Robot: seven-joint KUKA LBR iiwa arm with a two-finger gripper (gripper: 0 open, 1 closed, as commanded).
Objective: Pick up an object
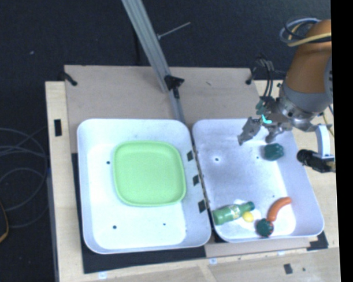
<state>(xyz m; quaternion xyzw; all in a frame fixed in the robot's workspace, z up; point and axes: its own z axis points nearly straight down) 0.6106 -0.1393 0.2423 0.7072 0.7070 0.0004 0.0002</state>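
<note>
gripper hovering over the right bin, teal ball just past the jaws

the teal ball (274,152) sat right beside the gripper (258,129), a little below and to its right, nothing between the fingers, which looked spread open. i'd shift over to centre the ball before dropping and closing. bottle (232,212), orange sausage (279,207) and green plate (149,173) sat well apart from it.
</note>
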